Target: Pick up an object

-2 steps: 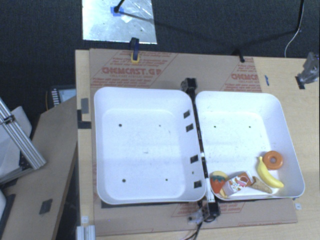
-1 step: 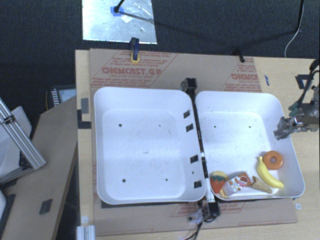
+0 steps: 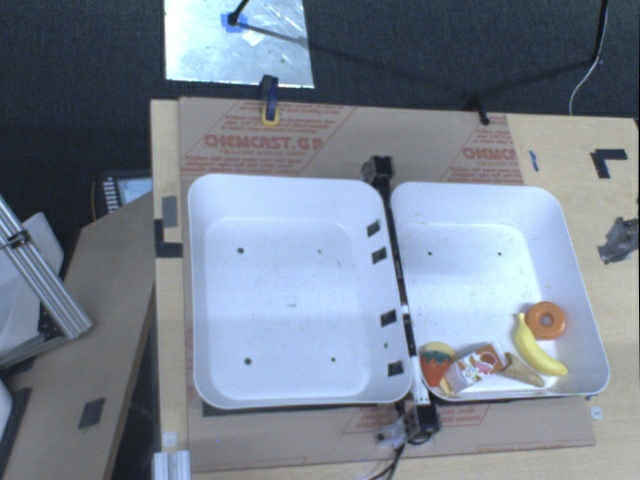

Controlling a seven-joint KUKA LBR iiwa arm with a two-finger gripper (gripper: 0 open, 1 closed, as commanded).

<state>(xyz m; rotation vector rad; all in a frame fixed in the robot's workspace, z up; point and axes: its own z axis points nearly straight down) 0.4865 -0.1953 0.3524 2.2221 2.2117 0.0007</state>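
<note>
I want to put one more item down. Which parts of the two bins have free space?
The left white bin is bare. The right white bin is free at the back; its near corner crowds a yellow banana, orange ring and red-white packet.

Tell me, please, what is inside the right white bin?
Near the right bin's front edge lie a banana, an orange ring, a tomato-like toy and a red-white packet, which partly covers something brown.

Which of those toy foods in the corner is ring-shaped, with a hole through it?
The orange doughnut-like ring in the right white bin. The curved yellow banana beside it and the round orange-red fruit are solid.
</note>
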